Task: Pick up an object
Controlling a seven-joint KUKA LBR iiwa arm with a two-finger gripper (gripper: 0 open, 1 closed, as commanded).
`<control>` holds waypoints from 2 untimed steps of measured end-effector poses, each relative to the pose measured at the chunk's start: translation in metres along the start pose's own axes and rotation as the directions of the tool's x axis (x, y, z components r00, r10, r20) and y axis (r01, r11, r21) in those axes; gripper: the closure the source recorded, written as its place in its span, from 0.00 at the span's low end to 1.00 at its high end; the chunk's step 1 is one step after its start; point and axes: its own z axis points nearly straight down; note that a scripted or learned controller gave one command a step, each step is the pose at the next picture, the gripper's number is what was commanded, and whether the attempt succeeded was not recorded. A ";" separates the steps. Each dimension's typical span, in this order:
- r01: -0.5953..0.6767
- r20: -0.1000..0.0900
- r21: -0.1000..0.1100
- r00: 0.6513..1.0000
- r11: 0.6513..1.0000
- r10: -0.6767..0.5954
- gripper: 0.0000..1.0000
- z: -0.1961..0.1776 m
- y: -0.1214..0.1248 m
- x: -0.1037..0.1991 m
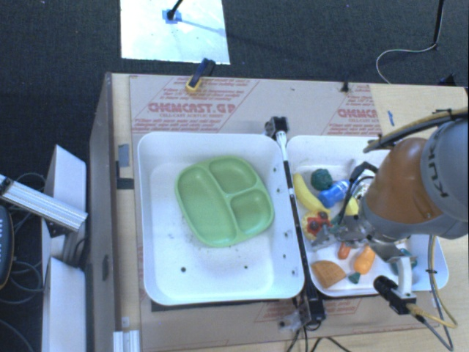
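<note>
The gripper (331, 229) is low in the right bin (432, 276), among the small toys; I cannot tell its state. No toy is visibly lifted, so the pick looks undone. The banana (306, 193) lies just beside it.

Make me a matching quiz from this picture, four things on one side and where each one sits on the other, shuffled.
Things:
1. green plate
2. banana
3. yellow clamp
4. orange wedge

Places:
A. on the board behind the bins
B. near corner of the right bin
C. middle of the left bin
D. right bin, along its left wall

Pairs: 1-C, 2-D, 3-A, 4-B
</note>
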 end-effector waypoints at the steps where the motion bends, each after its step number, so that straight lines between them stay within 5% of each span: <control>1: 0.002 -0.002 -0.002 1.000 1.000 -0.002 1.00 -0.011 0.001 0.001; 2: 0.004 -0.001 -0.001 1.000 1.000 -0.004 1.00 -0.101 0.009 0.079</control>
